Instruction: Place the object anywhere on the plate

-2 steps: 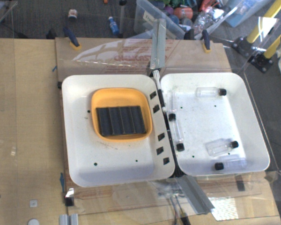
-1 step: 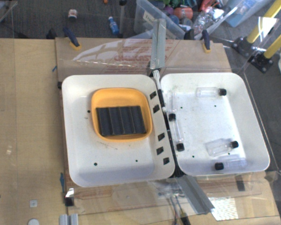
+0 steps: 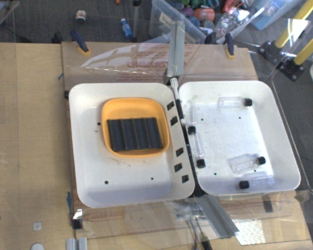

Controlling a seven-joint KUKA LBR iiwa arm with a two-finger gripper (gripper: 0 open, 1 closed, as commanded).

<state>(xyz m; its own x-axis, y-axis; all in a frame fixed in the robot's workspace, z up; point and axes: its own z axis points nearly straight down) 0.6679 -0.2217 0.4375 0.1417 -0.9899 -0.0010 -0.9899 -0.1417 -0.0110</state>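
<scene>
Two shallow white bins sit side by side on the worktop [image 3: 26, 139]. The left bin [image 3: 88, 184] contains an orange plate [image 3: 110, 108] with rounded corners. A dark ribbed block [image 3: 134, 134] lies flat on the plate, covering most of its centre and reaching its front edge. The right bin [image 3: 281, 155] contains several clear plastic bottles with black caps: one bottle [image 3: 230, 103] near the back wall, one bottle [image 3: 244, 163] toward the front right, another bottle [image 3: 256, 181] just in front of it, and one bottle [image 3: 194, 142] lying along the left wall beside the divider. The end effector's state cannot be told from this view. A clear tub of mixed coloured items [image 3: 208, 4] stands behind the bins, off the worktop.
</scene>
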